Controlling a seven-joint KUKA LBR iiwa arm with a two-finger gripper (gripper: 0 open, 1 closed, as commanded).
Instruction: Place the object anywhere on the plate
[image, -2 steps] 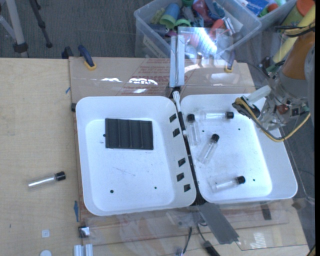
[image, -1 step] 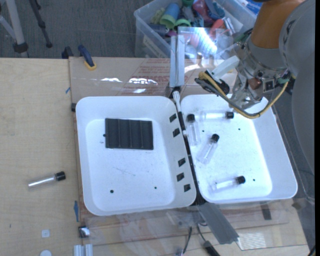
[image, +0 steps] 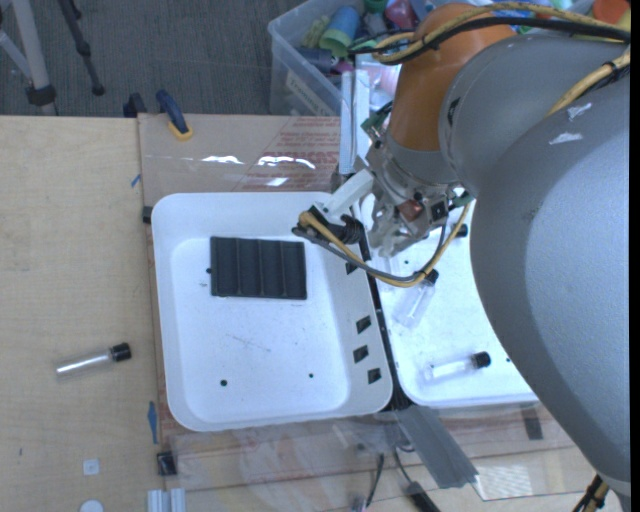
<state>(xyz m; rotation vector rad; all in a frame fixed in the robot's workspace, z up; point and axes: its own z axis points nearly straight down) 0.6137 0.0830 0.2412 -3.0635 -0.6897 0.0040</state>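
Observation:
A black ribbed plate (image: 258, 268) lies flat in the upper part of the left white bin (image: 190, 390). In the right bin (image: 470, 395) a clear tube with a black cap (image: 455, 367) lies near the front. A second clear tube (image: 416, 303) rests close to the divider, just below the arm's wrist. My gripper (image: 392, 232) hangs over the left side of the right bin, beside the divider and to the right of the plate. Cables and the wrist body cover its tip.
Another capped tube (image: 92, 359) lies on the wooden bench left of the bins. A clear crate of mixed items (image: 320, 45) stands behind the bins. The large grey arm (image: 560, 250) covers most of the right bin. Black clips (image: 365, 350) sit along the divider.

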